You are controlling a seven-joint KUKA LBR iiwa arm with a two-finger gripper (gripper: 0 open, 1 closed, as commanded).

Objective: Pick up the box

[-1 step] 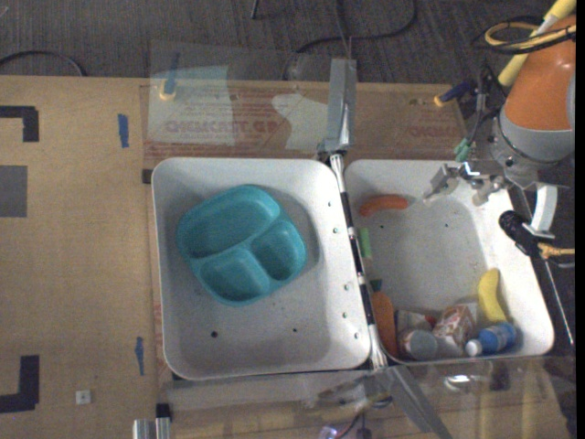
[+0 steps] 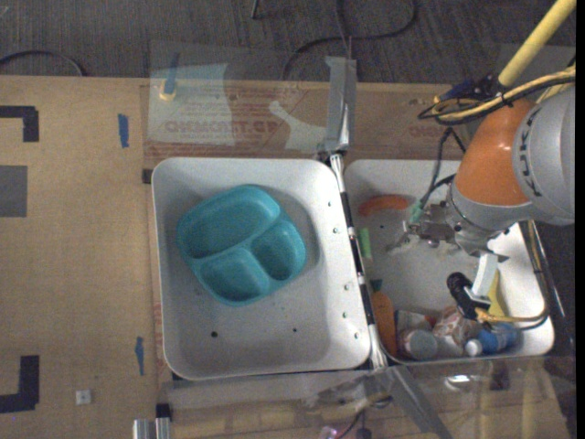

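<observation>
My gripper [image 2: 422, 233] hangs low over the middle of the right bin [image 2: 539, 332], on the grey arm with the orange band that reaches in from the right. In the bin's near part lies a heap of small items. Among them is what looks like a small box with reddish print [image 2: 445, 324], too cluttered to make out well. The gripper is apart from that heap, farther back in the bin, with nothing seen held in it.
A teal divided plate [image 2: 241, 242] sits in the left bin [image 2: 274, 355]. The right bin also holds an orange item [image 2: 388, 205] at the back, a green item [image 2: 364, 242] by the left wall, an orange stick-like item [image 2: 384, 320], and a blue-capped bottle [image 2: 489, 341].
</observation>
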